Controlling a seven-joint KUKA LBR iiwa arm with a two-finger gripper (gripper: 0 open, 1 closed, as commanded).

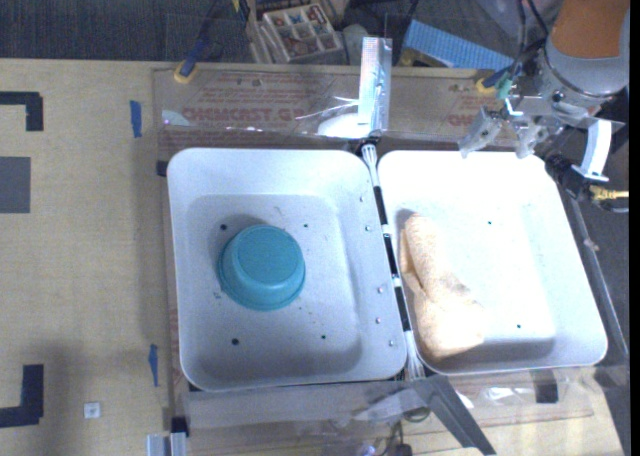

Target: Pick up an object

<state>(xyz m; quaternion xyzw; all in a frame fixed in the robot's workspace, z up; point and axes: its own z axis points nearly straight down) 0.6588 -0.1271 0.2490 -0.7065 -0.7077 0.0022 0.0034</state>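
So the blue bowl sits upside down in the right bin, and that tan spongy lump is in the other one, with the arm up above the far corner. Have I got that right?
Nearly. The bins are swapped: the camera view shows the blue bowl upside down in the left bin, and the tan spongy lump in the right bin. The gripper is indeed above the right bin's far corner.

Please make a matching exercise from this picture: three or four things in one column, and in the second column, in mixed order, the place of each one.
Things:
1. blue bowl
2. tan sponge
3. claw
4. clear plastic sheet

Places:
A. above the far edge of the right bin
B. on the bench behind the left bin
C. middle of the left bin, upside down
D. along the left wall of the right bin

Pairs: 1-C, 2-D, 3-A, 4-B
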